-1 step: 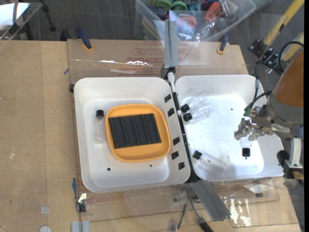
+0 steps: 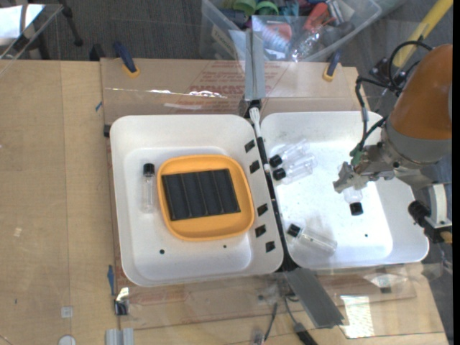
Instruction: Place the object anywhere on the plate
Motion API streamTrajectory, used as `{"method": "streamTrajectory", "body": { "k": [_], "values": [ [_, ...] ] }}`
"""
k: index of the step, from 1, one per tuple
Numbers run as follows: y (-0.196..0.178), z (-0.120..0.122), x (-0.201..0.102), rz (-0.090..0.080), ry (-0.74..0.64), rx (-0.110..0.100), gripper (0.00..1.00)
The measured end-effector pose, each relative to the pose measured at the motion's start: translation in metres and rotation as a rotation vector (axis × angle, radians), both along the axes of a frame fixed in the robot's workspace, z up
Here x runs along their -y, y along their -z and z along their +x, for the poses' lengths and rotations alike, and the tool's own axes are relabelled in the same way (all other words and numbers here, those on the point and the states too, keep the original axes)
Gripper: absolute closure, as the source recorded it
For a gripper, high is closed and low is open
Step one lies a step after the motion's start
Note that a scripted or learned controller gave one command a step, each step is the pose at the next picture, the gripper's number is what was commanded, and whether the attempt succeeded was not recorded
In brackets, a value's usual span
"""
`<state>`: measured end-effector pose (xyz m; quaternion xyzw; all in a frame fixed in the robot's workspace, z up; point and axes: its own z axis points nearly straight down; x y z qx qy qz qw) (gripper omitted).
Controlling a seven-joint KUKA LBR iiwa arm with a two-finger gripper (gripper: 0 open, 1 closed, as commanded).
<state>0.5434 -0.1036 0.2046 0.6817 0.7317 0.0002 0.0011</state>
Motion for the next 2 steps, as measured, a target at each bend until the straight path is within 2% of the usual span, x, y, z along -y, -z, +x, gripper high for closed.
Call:
{"method": "streamTrajectory", "body": {
  "k": [1,2],
  "values": [
    [0.017,0.039,-0.030,0.000,-0.080,-0.001,1.00],
    [-0.007,0.072,-0.104,0.001,-0.061,-0.001,1.00]
  ]
}}
